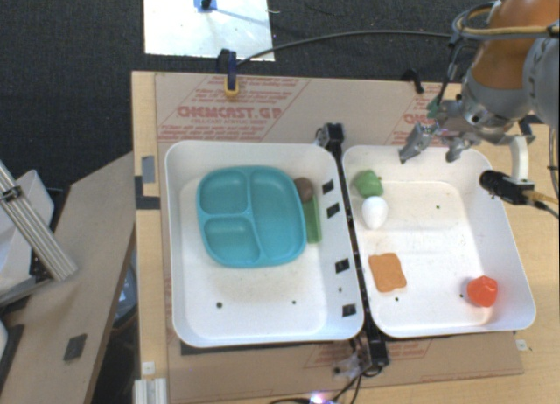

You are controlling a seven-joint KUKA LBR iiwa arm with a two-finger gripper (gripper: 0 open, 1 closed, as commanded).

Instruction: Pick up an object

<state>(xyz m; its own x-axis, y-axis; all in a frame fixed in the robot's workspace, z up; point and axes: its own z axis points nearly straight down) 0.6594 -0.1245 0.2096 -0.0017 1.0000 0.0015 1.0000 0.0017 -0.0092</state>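
1. The gripper (433,145) hangs over the far rim of the right bin (516,289). Its two fingers point down, spread apart, with nothing between them.
2. No object is picked yet. Candidates in the right bin: a green lump (368,183), near the jaws on their left and a little toward the camera; a white egg (374,212) just beyond it, touching or nearly so; an orange slab (387,272), well apart toward the front; a red piece (482,290) in the front right corner, farthest off.
3. The teal tray (248,216) lies in the left bin (188,306), well to the jaws' left.
4. Risks, as I judge them:
   - Green lump and egg sit so close that a finger may land between them, or knock the egg rolling.
   - Both sit near the divider wall, which could block a finger.
   - The flat slab offers little to pinch; the fingers may close above it.
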